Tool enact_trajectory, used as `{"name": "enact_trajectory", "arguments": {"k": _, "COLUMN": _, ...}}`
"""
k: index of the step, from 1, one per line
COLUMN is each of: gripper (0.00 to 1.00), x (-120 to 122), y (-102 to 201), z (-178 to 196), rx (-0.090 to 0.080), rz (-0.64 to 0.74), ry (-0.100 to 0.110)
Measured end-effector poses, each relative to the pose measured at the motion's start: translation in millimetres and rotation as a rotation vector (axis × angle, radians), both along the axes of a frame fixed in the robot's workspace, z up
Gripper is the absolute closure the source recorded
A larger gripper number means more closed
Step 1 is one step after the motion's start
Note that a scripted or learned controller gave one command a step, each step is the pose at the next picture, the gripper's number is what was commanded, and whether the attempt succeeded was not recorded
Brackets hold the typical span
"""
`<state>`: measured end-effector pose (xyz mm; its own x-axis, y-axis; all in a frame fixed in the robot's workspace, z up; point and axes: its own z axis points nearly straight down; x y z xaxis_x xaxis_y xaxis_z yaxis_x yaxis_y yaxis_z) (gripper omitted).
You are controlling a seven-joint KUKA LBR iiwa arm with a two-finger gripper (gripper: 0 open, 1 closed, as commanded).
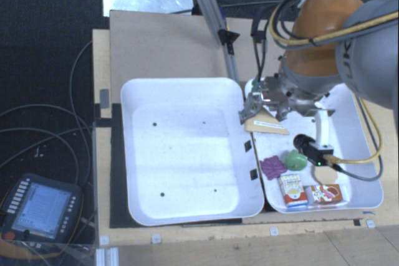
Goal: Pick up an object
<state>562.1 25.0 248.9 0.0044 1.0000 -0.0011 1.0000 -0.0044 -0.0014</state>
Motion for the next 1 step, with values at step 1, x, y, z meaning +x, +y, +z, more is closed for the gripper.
{"name": "enact_trajectory", "arguments": {"k": 1, "gripper": 1.00, "x": 1.2, "y": 45.6, "z": -38.5, "rx": 0.001, "rz": 0.008, "ry": 0.001}}
